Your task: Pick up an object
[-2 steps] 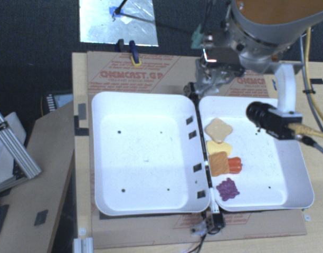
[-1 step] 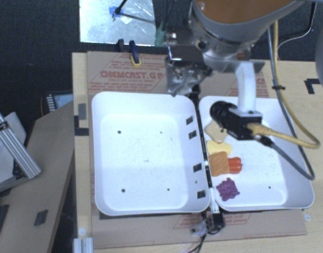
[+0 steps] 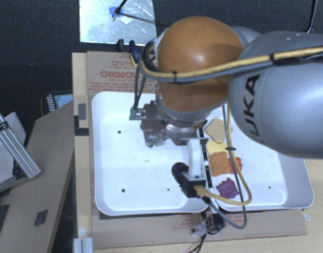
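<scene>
While the Arm Hangs Low, Nothing Is Lifted Yet

Although the claw [image 3: 162, 132] sits low near the seam between the left bin [image 3: 116, 162] and the right bin [image 3: 298, 191], no object can be seen in it, so I judge the pick undone. Three candidates lie in the right bin: a pale piece [image 3: 216, 130] at 3 o'clock from the claw, an orange piece [image 3: 222, 164] at 4 o'clock, a purple piece [image 3: 227, 187] at 5 o'clock. Whether the claw is released or clenched I cannot tell — the orange wrist band [image 3: 196, 62] hides it. Grasp and lift are left to do.
</scene>
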{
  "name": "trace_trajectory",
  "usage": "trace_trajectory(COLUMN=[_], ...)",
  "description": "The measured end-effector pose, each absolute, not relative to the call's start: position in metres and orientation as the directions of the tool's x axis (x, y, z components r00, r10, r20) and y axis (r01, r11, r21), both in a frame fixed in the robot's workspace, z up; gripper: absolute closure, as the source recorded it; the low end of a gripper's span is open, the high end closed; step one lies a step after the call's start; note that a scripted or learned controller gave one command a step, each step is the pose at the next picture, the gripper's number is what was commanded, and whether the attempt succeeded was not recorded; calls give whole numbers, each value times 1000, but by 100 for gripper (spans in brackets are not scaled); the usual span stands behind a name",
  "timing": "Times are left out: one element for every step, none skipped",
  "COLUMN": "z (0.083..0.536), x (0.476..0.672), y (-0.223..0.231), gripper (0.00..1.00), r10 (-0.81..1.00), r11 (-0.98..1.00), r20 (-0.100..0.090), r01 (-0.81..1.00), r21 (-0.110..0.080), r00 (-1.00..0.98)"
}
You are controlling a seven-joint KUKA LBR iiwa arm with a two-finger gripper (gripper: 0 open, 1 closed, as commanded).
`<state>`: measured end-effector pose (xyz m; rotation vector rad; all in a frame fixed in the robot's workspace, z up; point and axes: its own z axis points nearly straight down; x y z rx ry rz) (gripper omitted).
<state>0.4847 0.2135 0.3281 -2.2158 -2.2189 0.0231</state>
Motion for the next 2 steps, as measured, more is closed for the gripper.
trace_trajectory(z=[211, 78], x=[484, 516], y=[213, 235], gripper=[100, 100], r10=[1000, 1000], r11=[1, 1], r20=[-5, 1], r01=[1000, 1000], r21=[-13, 1], r00=[-1, -1])
